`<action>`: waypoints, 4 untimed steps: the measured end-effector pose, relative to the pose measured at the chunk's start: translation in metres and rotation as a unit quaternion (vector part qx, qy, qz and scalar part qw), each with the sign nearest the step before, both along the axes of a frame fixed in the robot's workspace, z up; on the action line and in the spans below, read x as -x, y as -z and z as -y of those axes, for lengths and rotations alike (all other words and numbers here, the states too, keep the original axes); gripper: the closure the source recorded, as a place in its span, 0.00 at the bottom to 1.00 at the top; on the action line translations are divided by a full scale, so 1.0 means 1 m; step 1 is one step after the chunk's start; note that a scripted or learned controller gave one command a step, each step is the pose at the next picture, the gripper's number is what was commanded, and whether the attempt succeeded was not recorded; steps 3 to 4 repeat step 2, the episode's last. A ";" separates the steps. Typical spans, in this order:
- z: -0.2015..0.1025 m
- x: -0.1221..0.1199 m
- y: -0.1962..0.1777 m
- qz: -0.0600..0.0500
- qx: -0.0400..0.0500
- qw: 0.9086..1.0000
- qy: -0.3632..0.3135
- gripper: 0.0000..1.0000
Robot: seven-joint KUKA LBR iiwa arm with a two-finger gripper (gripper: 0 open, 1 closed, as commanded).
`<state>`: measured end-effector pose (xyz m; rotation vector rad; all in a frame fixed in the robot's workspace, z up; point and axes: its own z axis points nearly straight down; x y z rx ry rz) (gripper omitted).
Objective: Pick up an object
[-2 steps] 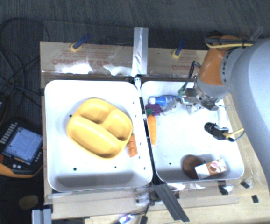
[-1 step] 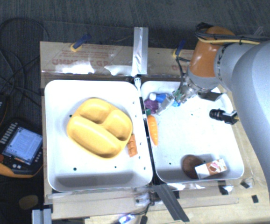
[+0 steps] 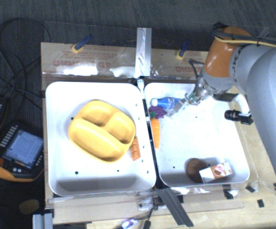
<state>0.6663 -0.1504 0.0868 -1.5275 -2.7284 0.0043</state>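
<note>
My gripper (image 3: 192,99) reaches down into the back of the right bin (image 3: 224,142), its tip just right of a clear bottle with a blue label (image 3: 165,102) that lies on its side. Whether it touches the bottle is unclear. A purple object (image 3: 156,112) lies against the bottle, and an orange carrot (image 3: 155,132) lies along the bin's left wall. Near the front sit a brown ball (image 3: 194,169) and a small white and red carton (image 3: 217,171), side by side.
The left bin (image 3: 57,166) holds a large yellow bread-like lump (image 3: 101,130) and a small orange piece (image 3: 135,149) by its right wall. The grey arm (image 3: 257,80) stands over the right bin's back right corner. Pendants and cables lie on the floor at left.
</note>
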 end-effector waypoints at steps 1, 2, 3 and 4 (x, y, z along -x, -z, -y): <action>-0.020 0.003 -0.002 -0.001 0.007 0.996 -0.088 0.00; -0.022 0.001 -0.011 0.007 0.008 0.996 -0.091 1.00; -0.022 0.001 -0.011 0.007 0.008 0.996 -0.091 1.00; -0.022 0.001 -0.011 0.007 0.008 0.996 -0.091 1.00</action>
